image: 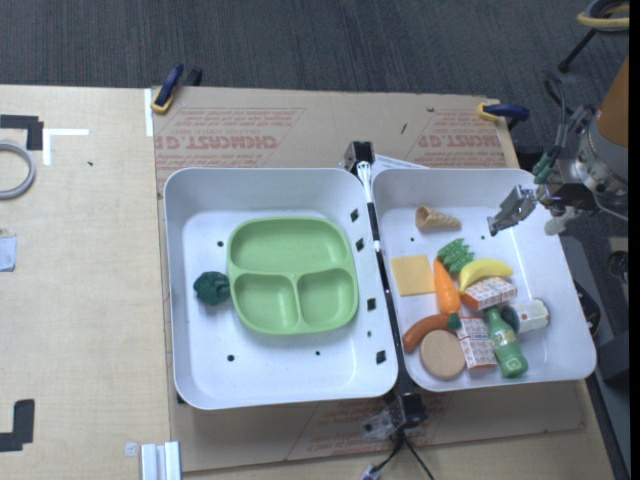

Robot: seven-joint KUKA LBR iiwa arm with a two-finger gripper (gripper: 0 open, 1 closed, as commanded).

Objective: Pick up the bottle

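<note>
Bottle: one; green, smooth plastic, white-and-red label; lying tilted in the right bin's near right corner, among the packed toy food, touching the small cartons beside it.
Gripper: grey metal, hanging over the right bin's far right part, well apart from the bottle; nothing seen between the fingers; how far open, cannot tell at this size.
Right bin: one; shallow, white, glossy, rounded corners; far half mostly bare, near half crowded.
Right bin contents: one tan cone-shaped piece alone toward the far wall; one yellow flat square; one carrot; one banana; one green leafy piece; one red sausage; one round tan disc; a few small printed cartons, exact number unclear.
Left bin: one; same white shell, touching the right bin along the middle seam.
Green tray: one; matte, three compartments, centred in the left bin, open margin on every side.
Broccoli piece: one; dark green, knobbly, just beside the tray's left edge.
Bench: pale wood, with a cardboard sheet under both bins.
</note>
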